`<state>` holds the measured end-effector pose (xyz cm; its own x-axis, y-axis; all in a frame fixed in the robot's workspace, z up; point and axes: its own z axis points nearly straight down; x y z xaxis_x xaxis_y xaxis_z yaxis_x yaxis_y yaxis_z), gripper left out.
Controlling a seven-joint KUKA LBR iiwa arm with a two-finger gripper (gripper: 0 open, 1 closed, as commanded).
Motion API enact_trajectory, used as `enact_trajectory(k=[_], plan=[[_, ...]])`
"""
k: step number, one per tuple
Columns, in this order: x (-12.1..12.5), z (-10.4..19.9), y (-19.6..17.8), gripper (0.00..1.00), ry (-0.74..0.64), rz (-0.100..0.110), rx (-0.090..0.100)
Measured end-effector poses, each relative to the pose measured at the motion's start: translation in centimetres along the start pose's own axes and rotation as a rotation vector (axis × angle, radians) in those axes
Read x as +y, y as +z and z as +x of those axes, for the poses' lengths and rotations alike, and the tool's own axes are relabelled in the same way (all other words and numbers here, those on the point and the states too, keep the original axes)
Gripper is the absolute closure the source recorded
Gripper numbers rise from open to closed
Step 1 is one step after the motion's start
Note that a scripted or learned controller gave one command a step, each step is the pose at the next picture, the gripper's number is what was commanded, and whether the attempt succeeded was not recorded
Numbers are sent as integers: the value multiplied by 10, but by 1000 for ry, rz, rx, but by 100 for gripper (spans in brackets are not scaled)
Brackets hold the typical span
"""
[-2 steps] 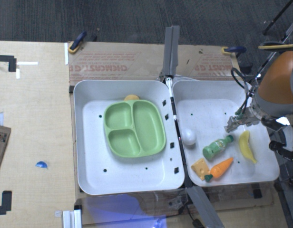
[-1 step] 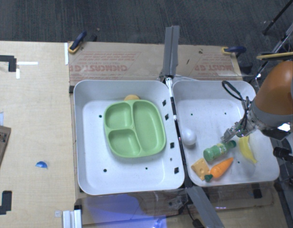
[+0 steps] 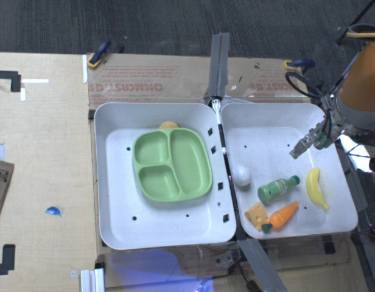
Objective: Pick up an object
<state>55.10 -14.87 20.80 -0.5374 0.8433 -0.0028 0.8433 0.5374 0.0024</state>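
Fingers: the fingers (image 3: 303, 145) hang over the right white bin (image 3: 260, 123), grasping nothing; released or clenched, I cannot tell.
Near: curved yellow plastic banana (image 3: 316, 188), small green plastic bottle (image 3: 277, 188).
Further: orange toy carrot (image 3: 281, 216), white egg-shaped ball (image 3: 241, 174).
Left white bin (image 3: 114, 181): green three-compartment plastic plate (image 3: 173, 163).

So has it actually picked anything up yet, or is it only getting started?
Nothing looks picked up yet. The gripper hangs over the right bin, apart from the banana, green bottle, carrot, cheese wedge and white ball. Choosing, grasping and lifting all remain.
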Motion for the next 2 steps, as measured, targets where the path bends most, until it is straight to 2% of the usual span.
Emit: enact_trajectory(k=[1,2], plan=[[-1,0,0,0,1,1,1],[-66,-41,53,0,92,3,2]])
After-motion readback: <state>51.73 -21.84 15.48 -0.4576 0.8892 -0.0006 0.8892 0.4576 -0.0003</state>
